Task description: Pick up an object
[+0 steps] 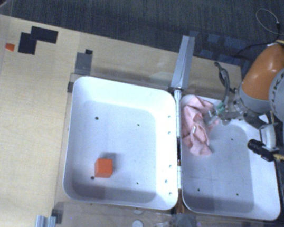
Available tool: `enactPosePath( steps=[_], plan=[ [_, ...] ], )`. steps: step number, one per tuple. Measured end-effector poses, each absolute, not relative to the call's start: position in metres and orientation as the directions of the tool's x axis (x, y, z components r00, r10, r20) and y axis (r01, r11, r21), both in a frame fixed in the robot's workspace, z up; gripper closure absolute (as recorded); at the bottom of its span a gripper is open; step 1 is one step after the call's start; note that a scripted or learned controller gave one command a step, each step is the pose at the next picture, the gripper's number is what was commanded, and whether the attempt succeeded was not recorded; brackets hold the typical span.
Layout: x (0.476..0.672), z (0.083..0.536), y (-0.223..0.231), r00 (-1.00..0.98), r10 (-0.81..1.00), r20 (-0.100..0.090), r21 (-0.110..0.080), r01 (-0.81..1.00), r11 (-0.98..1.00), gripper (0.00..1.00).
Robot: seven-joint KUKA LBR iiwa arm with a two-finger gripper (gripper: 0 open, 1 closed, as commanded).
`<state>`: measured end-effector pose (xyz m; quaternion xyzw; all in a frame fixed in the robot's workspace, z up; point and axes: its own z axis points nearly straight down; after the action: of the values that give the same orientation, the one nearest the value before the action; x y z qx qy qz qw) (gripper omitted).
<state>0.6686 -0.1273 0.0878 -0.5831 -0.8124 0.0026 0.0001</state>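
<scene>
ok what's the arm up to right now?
The arm's gripper is down in the right bin, at the upper edge of a crumpled pink cloth lying against that bin's left wall. Whether it has hold of the cloth is not clear from here. An orange block sits untouched in the left bin.

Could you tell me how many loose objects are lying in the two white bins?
2: an orange block in the left bin, a pink cloth in the right bin. The arm may hide more.
</scene>
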Motion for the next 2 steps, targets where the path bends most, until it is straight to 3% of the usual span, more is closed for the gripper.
enactPosePath(
  steps=[1, 2],
  plan=[
    [0.6716, 0.0985, -0.1250, -0.324, 0.946, -0.005, 0.006, 0.946, 0.324, 1.00],
    [0.6703, 0.0974, -0.1234, -0.325, 0.946, 0.000, 0.000, 0.946, 0.325, 0.00]
  ],
)
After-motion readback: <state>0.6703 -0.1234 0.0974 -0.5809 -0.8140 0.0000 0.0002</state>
